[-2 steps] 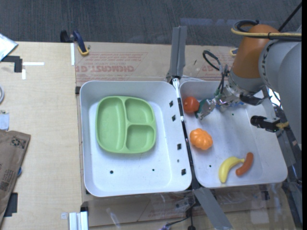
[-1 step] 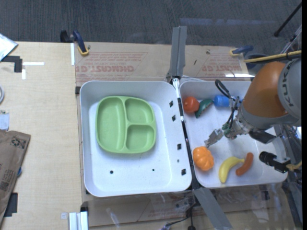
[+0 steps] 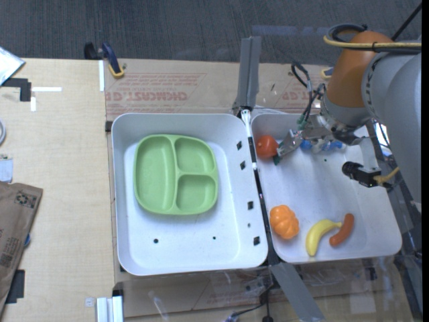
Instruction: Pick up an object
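In the right bin (image 3: 322, 186), a small red tomato-like ball (image 3: 266, 146) lies against the left wall near the back. My gripper (image 3: 287, 147) reaches down from the right and sits low, right beside this ball on its right side, possibly touching it. An orange pumpkin-shaped toy (image 3: 284, 221) rests at the bin's front left. A yellow banana (image 3: 320, 236) and a reddish-brown sausage (image 3: 341, 230) lie side by side near the front edge.
The left bin (image 3: 201, 240) holds a green divided plate (image 3: 176, 174). A raised divider (image 3: 251, 173) separates the two bins. The grey arm with its orange band (image 3: 352, 72) covers the right bin's back right corner. Cardboard (image 3: 167, 89) lies behind the bins.
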Available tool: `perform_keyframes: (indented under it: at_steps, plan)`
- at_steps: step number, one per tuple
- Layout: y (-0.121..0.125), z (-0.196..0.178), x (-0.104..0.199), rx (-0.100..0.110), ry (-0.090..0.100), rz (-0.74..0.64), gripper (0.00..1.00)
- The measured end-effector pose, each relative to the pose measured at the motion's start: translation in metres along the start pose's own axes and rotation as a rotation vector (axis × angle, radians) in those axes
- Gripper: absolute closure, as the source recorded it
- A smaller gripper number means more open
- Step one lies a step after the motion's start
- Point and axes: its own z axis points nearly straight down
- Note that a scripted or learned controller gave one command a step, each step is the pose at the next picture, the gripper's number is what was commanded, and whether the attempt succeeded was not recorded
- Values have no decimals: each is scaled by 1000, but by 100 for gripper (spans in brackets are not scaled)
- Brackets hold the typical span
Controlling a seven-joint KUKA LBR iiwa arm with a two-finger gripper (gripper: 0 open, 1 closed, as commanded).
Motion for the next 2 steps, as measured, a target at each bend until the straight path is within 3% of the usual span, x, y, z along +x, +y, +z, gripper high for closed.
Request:
perform_keyframes:
  at_steps: [1, 2]
  plan:
    - [8, 15, -11, 7, 2, 153, 0]
    - [6, 7, -11, 16, 1, 150, 100]
